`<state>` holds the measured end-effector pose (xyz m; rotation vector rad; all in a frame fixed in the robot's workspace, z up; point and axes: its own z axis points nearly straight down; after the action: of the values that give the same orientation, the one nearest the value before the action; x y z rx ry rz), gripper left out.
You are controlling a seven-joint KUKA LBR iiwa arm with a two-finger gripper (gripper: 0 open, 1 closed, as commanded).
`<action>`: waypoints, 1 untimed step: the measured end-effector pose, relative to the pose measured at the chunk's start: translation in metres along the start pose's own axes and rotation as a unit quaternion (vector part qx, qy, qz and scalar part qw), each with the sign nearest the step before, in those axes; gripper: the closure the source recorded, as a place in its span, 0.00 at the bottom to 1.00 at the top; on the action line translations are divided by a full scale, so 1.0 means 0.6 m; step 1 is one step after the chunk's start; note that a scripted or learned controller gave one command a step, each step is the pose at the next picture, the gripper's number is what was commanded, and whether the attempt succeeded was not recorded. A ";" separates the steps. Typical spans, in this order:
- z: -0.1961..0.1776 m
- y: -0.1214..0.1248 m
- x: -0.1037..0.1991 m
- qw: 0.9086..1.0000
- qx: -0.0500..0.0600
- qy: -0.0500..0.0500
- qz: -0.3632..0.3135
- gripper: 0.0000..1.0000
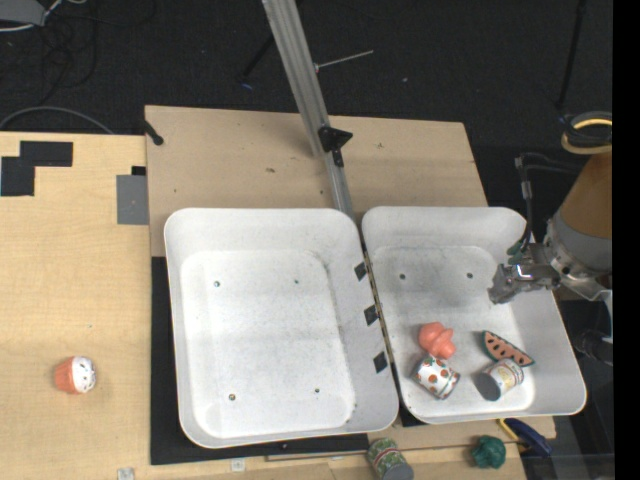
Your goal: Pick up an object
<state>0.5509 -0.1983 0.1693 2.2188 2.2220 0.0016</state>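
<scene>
1. The jaws (503, 286) hung over the right bin (440, 230) near its right wall; whether wide or narrow, I could not tell.
2. The objects lay clustered at the front: pink toy (437, 340), spotted cup (436, 376), watermelon slice (507, 348), small can (500, 379).
3. Crowding risked a nudged or glancing grasp.

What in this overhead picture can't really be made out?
- End effector, over the right bin: too small and dark to tell open from shut.
- Arm: cut off at the right.
- Green object and small jar: clipped by the bottom edge.
- Cup: print unreadable.
</scene>
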 end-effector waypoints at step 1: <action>-0.098 0.012 -0.012 1.000 -0.001 -0.001 0.000 1.00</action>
<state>0.5577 -0.2058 0.2281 2.2177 2.2193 0.0026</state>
